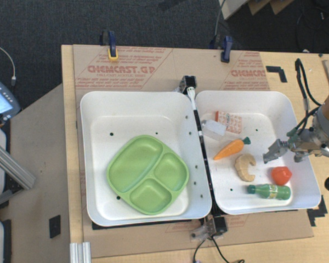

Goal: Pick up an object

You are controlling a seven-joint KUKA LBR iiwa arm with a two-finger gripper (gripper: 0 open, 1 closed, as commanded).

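Now claw [275,152] above right bin [296,114], beside tomato [281,175].

Arm [326,125] cut off by right edge, wrist upward unseen. Gripper [279,149] too small and blurred to judge. Label on small packet [229,122] illegible. Bottle [270,191] print unreadable.

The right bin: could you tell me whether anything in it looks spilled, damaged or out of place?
Nothing stands out. The packet, carrot, cashew-shaped piece, tomato and green bottle lie loose and apart in the right bin; the bottle is on its side.
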